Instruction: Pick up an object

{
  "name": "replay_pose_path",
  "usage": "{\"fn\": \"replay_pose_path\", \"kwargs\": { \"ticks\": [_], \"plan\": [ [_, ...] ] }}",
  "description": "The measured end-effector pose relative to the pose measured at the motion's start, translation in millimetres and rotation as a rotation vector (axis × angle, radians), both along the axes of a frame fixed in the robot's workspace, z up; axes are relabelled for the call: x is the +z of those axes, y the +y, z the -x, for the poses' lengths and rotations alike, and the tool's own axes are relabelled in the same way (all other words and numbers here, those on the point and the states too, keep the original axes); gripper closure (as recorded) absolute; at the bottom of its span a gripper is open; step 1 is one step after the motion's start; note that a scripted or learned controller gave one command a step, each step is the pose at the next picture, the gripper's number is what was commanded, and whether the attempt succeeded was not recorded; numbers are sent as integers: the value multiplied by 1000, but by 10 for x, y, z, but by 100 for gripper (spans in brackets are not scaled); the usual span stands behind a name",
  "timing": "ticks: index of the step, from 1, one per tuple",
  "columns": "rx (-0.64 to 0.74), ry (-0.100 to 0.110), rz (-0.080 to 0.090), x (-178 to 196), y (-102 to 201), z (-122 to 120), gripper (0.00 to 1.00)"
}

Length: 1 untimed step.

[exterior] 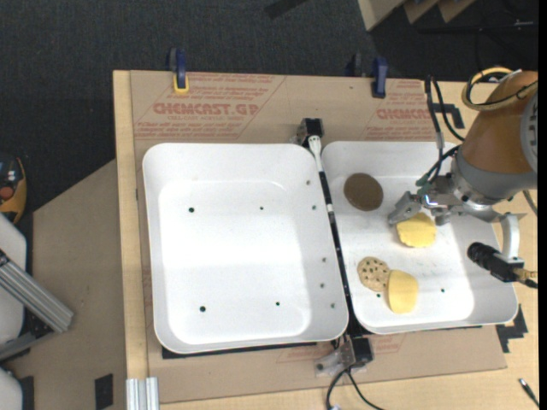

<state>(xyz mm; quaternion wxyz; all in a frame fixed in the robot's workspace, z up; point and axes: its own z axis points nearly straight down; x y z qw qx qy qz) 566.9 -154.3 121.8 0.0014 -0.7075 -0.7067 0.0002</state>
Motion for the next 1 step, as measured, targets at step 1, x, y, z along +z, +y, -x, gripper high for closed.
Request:
{"fn": "replay_pose_path", "kwargs": {
  "ticks": [1],
  "plan": [
    [4, 3, -1, -393, 300, 6, 0]
  ]
}}
